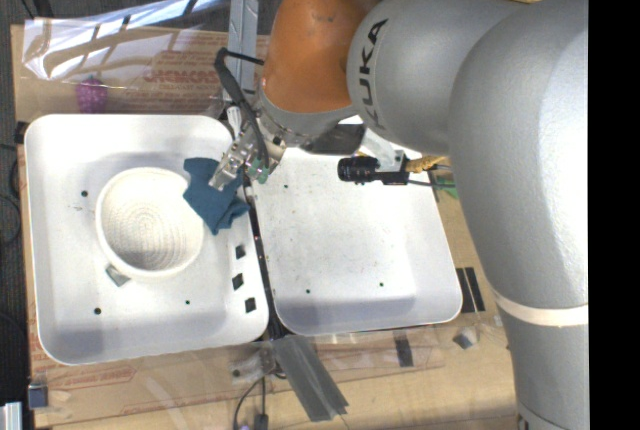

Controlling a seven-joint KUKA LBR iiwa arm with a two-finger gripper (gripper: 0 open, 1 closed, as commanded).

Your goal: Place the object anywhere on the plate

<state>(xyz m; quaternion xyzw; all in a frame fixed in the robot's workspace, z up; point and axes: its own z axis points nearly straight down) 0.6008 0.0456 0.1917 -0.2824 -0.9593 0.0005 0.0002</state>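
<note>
Two white bins [340, 308] sat on a cardboard-covered bench [130, 68].
"KUKA" marked the arm [420, 38]; its gripper [238, 168] touched a blue cloth [212, 200] beside the plate [150, 223], jaw state unclear.

The arm [480, 68] is bulky, rounded and grey, with black KUKA lettering [368, 68], an orange band [305, 48] and what looks like a black cable [232, 78].

The big grey rounded arm casing [420, 48] carries black capital letters, "KUKA", running up its side at about one o'clock from the picture's centre. Faint red printing shows on the brown cardboard sheet [170, 68] under clear plastic film at eleven o'clock, too blurred to read.
</note>
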